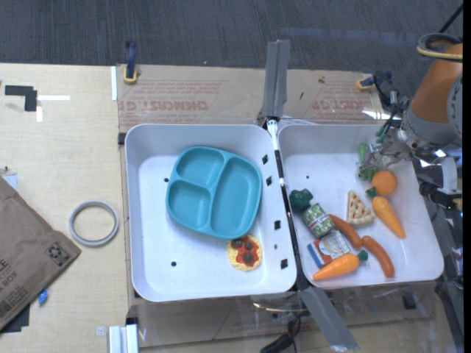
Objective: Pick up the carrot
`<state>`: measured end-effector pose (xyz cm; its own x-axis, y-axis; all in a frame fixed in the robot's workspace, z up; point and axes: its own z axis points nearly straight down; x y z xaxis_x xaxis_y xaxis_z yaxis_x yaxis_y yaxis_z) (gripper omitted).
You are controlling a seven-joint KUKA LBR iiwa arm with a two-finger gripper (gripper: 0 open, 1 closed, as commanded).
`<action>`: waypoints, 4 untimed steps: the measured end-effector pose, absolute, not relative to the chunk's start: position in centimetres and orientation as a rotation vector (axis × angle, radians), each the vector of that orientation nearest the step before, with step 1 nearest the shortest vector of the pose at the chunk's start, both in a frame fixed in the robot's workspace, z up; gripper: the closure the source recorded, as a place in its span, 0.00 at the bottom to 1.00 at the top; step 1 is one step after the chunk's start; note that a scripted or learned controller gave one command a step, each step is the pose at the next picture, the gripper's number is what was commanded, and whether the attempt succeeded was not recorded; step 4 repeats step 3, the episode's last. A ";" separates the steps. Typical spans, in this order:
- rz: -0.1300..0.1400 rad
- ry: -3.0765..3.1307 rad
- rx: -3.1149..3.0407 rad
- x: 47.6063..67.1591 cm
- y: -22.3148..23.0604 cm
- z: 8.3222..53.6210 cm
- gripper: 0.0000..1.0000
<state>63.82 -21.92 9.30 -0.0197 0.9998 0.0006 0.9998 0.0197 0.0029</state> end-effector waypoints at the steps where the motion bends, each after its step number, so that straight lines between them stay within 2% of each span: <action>1: -0.006 2.510 1.884 66.0 -22.5 9.6 1.00; 2: 0.006 2.528 1.885 66.0 -21.6 9.3 0.00; 3: 0.006 2.469 1.951 60.2 -21.7 9.1 0.00; 4: 0.006 2.469 1.951 60.2 -21.7 9.1 0.00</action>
